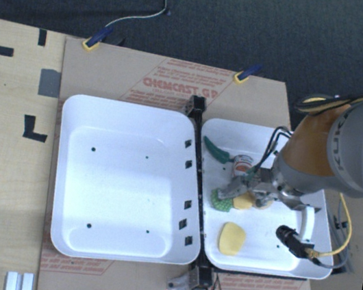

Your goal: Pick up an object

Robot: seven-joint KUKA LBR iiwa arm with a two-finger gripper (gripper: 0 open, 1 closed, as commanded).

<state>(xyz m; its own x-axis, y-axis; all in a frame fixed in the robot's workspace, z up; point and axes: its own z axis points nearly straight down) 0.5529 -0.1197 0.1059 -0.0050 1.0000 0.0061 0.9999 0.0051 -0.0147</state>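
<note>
Gripper: we see the gripper low in the right bin, reached in from the right; we cannot tell how it is set or whether it has anything.
Nearest things: a small green object lies right at its tip, with a pale yellow piece just beside it; whether either is touched we cannot tell.
Task's thing: we judge the green object the likeliest target, since it sits under the tool, near the divider between the bins.
Handling: it looks small, light and probably soft; we would close across its narrow width, gently, as it may slide on the smooth white floor.
Right bin, other contents: a yellow block lies apart toward the near wall; a dark green strip and a small can-like item lie toward the far wall.
Left bin: we see bare white floor with a few dark dots.
Risk: the crowding around the tip could let a neighbour be nudged or caught instead.
</note>
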